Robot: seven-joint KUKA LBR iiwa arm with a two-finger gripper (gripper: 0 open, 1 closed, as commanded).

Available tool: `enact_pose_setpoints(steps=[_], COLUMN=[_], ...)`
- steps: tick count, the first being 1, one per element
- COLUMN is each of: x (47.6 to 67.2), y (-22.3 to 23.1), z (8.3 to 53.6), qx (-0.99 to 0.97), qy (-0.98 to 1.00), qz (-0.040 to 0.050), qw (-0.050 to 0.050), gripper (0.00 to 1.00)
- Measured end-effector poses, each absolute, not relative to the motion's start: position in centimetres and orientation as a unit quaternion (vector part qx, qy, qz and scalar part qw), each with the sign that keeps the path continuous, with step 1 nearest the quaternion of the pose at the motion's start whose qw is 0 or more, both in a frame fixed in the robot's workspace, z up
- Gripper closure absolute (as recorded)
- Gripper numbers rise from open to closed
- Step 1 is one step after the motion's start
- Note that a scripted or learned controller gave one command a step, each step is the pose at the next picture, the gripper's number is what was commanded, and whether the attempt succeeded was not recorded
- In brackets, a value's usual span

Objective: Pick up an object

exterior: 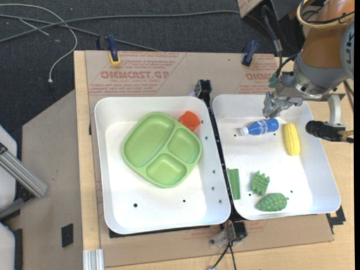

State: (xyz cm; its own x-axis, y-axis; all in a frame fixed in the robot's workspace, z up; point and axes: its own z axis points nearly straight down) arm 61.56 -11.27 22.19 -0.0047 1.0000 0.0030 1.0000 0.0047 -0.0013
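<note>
— Where's the arm just now?

— Over the right bin [323,167], far side. Its jaws [273,112] hang just above the blue bottle [260,128]; can't tell from here how wide they stand.

— What else is in there?

— A yellow corn cob [291,138] beside the bottle, then a green stick [234,183] and two green leafy bits [268,193] nearer us.

— And the left bin [107,151]?

— A green divided plate [162,149], with an orange thing [190,119] touching its far edge.
</note>
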Motion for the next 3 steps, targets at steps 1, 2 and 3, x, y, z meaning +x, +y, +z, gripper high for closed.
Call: enact_pose_setpoints(steps=[1, 2, 3], x=[59.8, 57.5, 55.9], y=[-6.2, -2.4, 1.8], z=[23.3, 23.5, 22.8], qx=[-0.705, -0.705, -0.705], qy=[-0.709, -0.709, -0.709], qz=[-0.0008, 0.0001, 0.0005], qw=[0.002, 0.002, 0.002], gripper=[1.0, 1.0, 1.0])
